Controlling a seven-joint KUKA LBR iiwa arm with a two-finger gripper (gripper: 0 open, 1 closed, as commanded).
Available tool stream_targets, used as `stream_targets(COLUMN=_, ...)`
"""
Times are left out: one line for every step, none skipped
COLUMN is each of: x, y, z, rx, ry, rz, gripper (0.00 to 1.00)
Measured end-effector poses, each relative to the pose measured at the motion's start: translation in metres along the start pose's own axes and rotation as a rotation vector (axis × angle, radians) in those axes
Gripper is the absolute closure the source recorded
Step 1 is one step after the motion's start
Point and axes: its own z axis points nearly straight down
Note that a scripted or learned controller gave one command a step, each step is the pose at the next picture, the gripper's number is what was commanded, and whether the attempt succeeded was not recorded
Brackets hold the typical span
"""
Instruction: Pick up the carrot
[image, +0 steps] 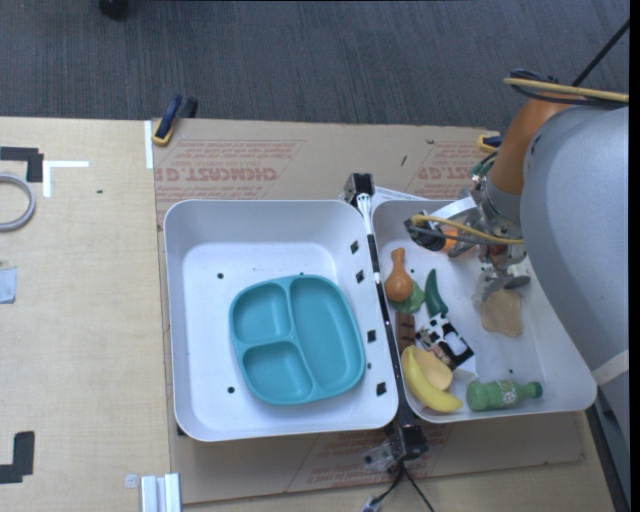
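1. Carrot (455, 238): a short orange piece in the right bin (560, 350), close to the far wall. It is just beyond the gripper (497, 288) and a little toward the left bin (190, 300). Robot parts and a yellow cable cover part of it.
2. The gripper hangs over the right bin's far half, and I cannot tell whether it is open or closed. Nothing can be seen held in it.
3. A beige lump (502, 315) lies just on the camera side of the gripper. Whether the two touch is unclear.
4. Toward the left bin from the gripper lie a green pepper (432, 292) and, past it, an orange-and-tan gourd (398, 275) against the dividing wall.
5. Nearer the camera than the gripper are a black-and-white toy (442, 338), a banana (425, 380) and a green bottle (503, 393) lying on its side. The bottle's label is too small to read.
6. Well away from the gripper, a blue plate (297, 340) with three compartments sits in the left bin.
7. Cardboard (230, 165) under the bins carries red print, upside down from this view. The large line seems to read "CHEMCAST GP", and the smaller lines are illegible.
8. A blue-and-yellow tool (172, 115) lies at the cardboard's far corner, far from the gripper.
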Motion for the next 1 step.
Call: stream_targets(x=0.0105, y=-0.0252, z=-0.0430, rx=-0.006, ry=0.017, rz=0.008, gripper=0.00)
